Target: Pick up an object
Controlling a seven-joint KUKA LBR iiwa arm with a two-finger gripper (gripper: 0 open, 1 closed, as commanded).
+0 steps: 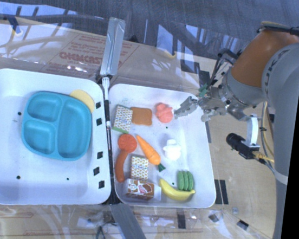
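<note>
**Inspector:** Where was the end effector (194, 109) at the time of observation?

**Assessor:** Above the far right corner of the right bin (208, 168), tilted inward. Whether its fingers were spread or closed could not be told; nothing was seen held between them.

**Inspector:** And the candidate objects?

**Assessor:** All lay in the right bin. The pink item (164, 112) sat at the far edge, just beside the end effector. The white piece (171, 150) was mid-bin toward the right wall, with the carrot (148, 150) beside it. The banana (175, 191) and green pods (185, 180), touching each other, were in the near right corner.

**Inspector:** Recommendation for the step?

**Assessor:** In my judgement the pink item was the soundest choice: nearest and standing apart from its neighbours. The descent should be centred on it, clear of the brown slice (141, 115) to its left and of the bin's far wall.
</note>
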